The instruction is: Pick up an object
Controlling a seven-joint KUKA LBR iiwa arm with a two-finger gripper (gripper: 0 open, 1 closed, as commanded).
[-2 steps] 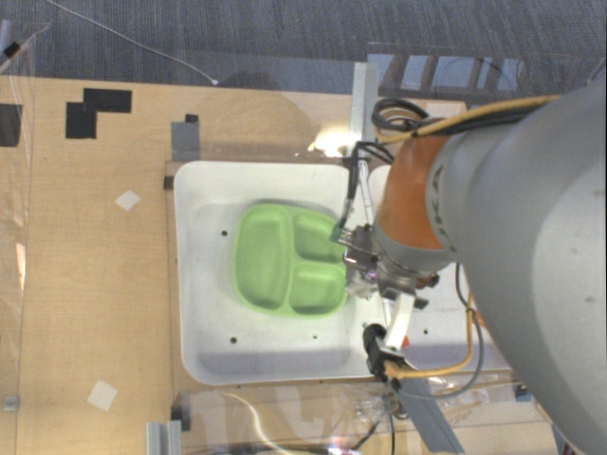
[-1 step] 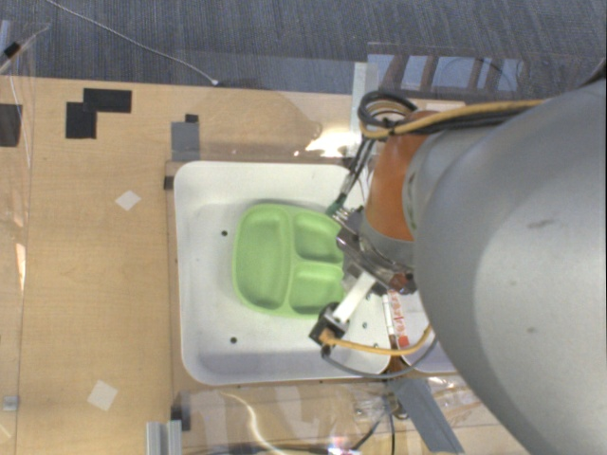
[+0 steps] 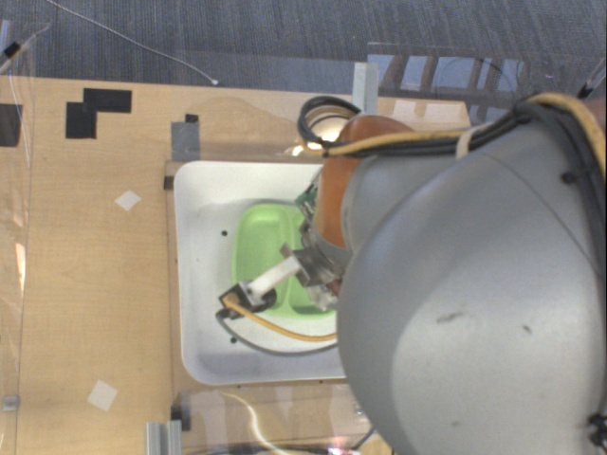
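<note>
Gripper (image 3: 318, 275): it is low inside the white bin (image 3: 201, 254), below the orange band of the arm (image 3: 474, 282).
Jaws: you cannot tell if they are apart or together, because the wrist covers them.
Task's thing: the green object (image 3: 264, 233), a shallow pale green piece, lies under the jaws and extends to the camera-left of them. You cannot tell if it is touched.
Step in hand: in my judgement, the descent onto the green object for a grasp.
How to do it well: I advise you to aim at a raised edge, not at the flat middle, where the jaws would find nothing to pinch.
Before lifting: close fully first, then rise slowly and straight.
Risk: the piece looks light and smooth, so it may slide or tip out.
Check: after rising, confirm that the object really hangs between the jaws.
</note>
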